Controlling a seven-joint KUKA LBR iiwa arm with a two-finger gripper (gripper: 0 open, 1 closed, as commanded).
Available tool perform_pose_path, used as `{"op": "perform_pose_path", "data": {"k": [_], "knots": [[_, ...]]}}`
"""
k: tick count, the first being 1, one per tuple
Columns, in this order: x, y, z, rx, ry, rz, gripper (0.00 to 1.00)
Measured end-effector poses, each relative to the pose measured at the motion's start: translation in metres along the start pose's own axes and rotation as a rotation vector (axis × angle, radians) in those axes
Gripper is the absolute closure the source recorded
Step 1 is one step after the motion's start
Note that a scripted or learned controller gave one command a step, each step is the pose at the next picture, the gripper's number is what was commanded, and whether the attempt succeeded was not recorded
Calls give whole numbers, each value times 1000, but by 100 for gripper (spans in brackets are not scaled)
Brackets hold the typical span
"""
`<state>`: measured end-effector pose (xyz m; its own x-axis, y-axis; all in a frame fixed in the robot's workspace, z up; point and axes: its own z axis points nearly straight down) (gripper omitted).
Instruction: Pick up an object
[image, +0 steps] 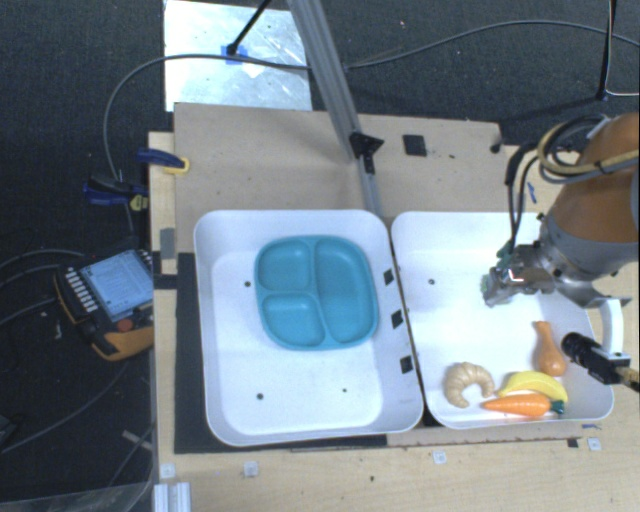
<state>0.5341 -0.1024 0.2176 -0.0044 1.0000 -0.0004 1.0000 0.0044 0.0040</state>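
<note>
The claw (497, 288) hangs over the right bin (440, 240), low above its white floor and toward the middle of that bin; whether it is spread or pressed together I cannot tell, since from above it reads as one small grey lump with nothing visibly caught in it. The arm (600, 215) comes in from the right, its orange band bent over the bin's right rim, which is probably why the claw sits on that side and not over the other bin. Nearest the claw, a little below and to its right, lies a tan drumstick (547, 347), its thin end pointing up toward the claw. Further down, huddled in the bin's lower right corner, are a croissant (468, 381), a banana (535, 384) and a carrot (516, 405), the carrot touching the banana and just beside the croissant; they look to have slid or been dropped there, against the rim. Any of these could serve as the thing to pick up, and all lie apart from the claw, so I judge it must first travel down and right before closing. Well to the claw's left, in the left bin (230, 400), rests a blue plate (316, 291) with three compartments.
</note>
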Motion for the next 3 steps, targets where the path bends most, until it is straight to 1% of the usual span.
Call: {"op": "perform_pose_path", "data": {"k": [1, 2, 3], "knots": [[51, -11, -9, 3, 3, -6, 100], [104, -12, -19, 1, 2, -7, 100], [157, -7, -21, 2, 3, -7, 100]]}}
